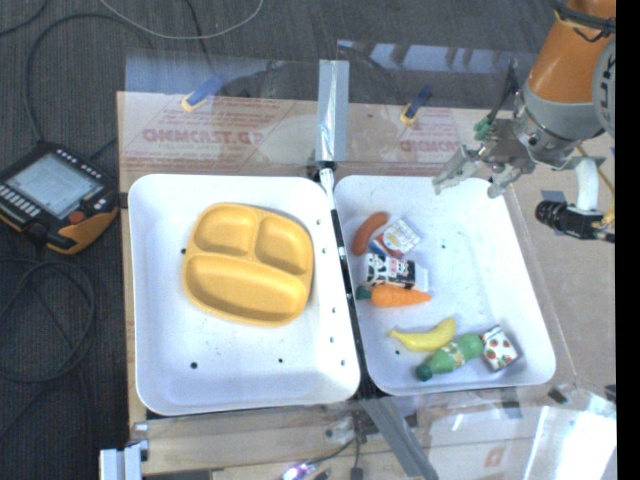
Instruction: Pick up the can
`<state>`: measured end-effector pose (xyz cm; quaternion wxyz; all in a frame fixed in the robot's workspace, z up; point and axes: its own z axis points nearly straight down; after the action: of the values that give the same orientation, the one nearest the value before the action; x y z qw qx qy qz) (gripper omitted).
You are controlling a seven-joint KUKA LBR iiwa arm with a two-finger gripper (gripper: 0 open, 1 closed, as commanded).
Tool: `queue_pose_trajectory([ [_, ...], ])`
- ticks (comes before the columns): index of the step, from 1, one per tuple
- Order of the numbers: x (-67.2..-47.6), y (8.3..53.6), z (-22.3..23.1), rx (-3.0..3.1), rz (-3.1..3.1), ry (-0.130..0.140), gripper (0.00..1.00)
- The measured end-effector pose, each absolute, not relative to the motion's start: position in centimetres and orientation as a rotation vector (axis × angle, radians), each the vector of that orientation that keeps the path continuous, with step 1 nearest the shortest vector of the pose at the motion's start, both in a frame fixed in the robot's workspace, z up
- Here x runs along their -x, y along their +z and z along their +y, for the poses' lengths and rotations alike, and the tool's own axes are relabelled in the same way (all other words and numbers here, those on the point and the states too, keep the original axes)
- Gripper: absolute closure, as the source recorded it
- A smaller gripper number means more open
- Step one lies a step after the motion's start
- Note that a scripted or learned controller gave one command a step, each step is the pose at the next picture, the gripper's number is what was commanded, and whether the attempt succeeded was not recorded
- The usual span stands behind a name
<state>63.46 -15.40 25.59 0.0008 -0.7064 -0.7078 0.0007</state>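
Arm: grey with an orange band, reached in from the right, above the far right corner of the right bin (530, 298).
Gripper (470, 175): hung over the far rim of the right bin; fingers spread apart, nothing between them.
Can (400, 237): probably the small white and red item lying on its side in the far left part of the right bin, though the view was too coarse to be sure; it lay well apart from the gripper, nearer than it and to its left.
Sausage (369, 232): red, tilted, just left of the can, touching or nearly so.
Carton (388, 270): black-and-white cow pattern, just on the near side of the can.
Carrot (398, 295): orange, lying against the near side of the carton.
Banana (423, 336): yellow, nearer the camera than the carrot.
Bottle (450, 357): green, on its side just beside the banana, near the front rim.
Small box (498, 348): red and white, just right of the bottle.
Left bin (160, 368): held a yellow divided tray (248, 263).
Desk (230, 133): carried both bins side by side.
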Motion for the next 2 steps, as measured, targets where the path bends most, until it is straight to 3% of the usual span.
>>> queue_pose_trajectory([
  [1,-64.2,11.8,-9.9,2.513,-1.883,0.001,0.0],
  [2,-61.3,9.0,-10.6,2.504,-1.911,-0.011,0.0],
])
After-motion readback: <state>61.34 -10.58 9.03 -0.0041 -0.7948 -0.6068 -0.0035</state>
